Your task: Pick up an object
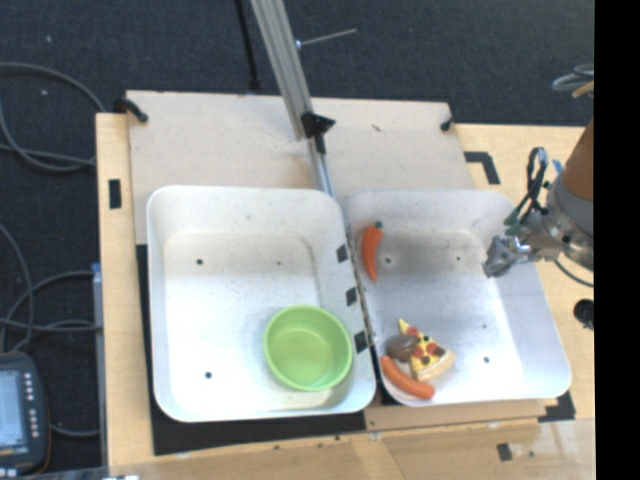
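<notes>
Left bin (180,268): green bowl (308,346) near front-right corner, low and wide, poor fit for two fingers. Right bin (520,368): carrot (370,251) tight vs. divider wall; you risk a finger striking the rim. Pizza slice (428,358), brown lump (403,346), sausage (407,379) touching, so a grab could snag two. Gripper (500,255) over right edge w/ nothing in it; can't tell its finger state.

I see the arm (575,193) cut off by the frame's right side, above the right bin (520,368). The gripper (500,257), over that bin's right rim, is too blurred for detail. The dark item (403,346) beside the pizza slice (428,356) I cannot identify.
</notes>
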Robot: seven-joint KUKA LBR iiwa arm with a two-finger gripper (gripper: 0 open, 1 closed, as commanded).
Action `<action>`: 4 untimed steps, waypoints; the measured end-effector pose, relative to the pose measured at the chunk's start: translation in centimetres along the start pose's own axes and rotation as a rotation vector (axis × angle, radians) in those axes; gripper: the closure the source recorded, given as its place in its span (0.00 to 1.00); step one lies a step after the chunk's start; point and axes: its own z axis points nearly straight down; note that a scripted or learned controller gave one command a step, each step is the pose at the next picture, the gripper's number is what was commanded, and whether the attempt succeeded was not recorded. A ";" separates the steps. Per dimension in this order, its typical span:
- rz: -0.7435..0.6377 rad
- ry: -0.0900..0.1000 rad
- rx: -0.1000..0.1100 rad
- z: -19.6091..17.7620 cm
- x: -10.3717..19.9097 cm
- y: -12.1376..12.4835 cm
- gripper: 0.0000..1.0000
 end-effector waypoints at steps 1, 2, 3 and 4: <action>0.000 0.001 0.003 -3.4 -0.1 0.2 1.00; -0.003 0.004 0.006 -4.1 4.9 0.2 1.00; -0.002 0.003 0.008 -3.6 10.7 -1.0 1.00; -0.001 0.003 0.009 -2.1 16.0 -1.1 1.00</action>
